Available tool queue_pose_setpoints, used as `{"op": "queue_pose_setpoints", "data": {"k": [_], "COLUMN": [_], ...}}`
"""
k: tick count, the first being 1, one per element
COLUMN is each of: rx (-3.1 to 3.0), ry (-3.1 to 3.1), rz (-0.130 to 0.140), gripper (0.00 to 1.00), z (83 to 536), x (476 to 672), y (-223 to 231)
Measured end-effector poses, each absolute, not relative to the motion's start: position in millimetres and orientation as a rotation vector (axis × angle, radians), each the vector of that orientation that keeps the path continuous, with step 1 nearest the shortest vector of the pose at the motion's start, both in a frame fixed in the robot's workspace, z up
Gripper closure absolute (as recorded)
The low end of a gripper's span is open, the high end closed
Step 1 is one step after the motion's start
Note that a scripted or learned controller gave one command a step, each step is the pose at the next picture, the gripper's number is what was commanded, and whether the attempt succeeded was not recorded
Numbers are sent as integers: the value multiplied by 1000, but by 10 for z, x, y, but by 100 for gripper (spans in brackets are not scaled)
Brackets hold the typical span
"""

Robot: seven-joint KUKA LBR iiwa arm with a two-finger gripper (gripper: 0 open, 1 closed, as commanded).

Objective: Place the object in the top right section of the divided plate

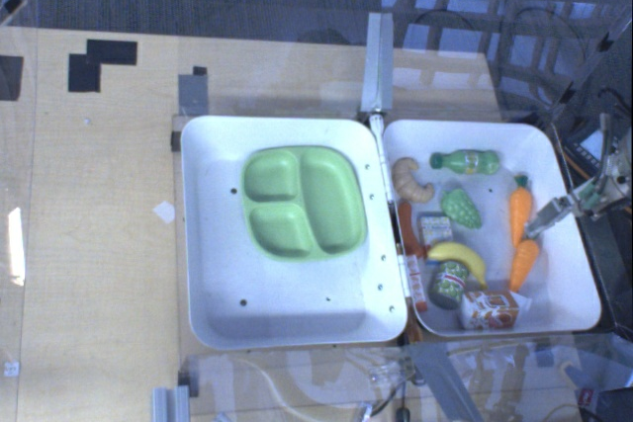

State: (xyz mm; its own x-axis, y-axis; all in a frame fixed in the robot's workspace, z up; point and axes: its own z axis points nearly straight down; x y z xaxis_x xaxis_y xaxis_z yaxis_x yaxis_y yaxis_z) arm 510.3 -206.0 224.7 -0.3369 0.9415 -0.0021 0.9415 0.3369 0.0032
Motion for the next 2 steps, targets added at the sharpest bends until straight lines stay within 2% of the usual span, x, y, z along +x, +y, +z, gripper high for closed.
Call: {"op": "queue_pose_setpoints", "data": {"k": [1,2], "rx": [1779,1999], "ry": [2589,2422], "rz": [2,2], "gripper": [0,0], "z": [1104,1828], "x": [4910,4890], "y": [-2056,-650]}}
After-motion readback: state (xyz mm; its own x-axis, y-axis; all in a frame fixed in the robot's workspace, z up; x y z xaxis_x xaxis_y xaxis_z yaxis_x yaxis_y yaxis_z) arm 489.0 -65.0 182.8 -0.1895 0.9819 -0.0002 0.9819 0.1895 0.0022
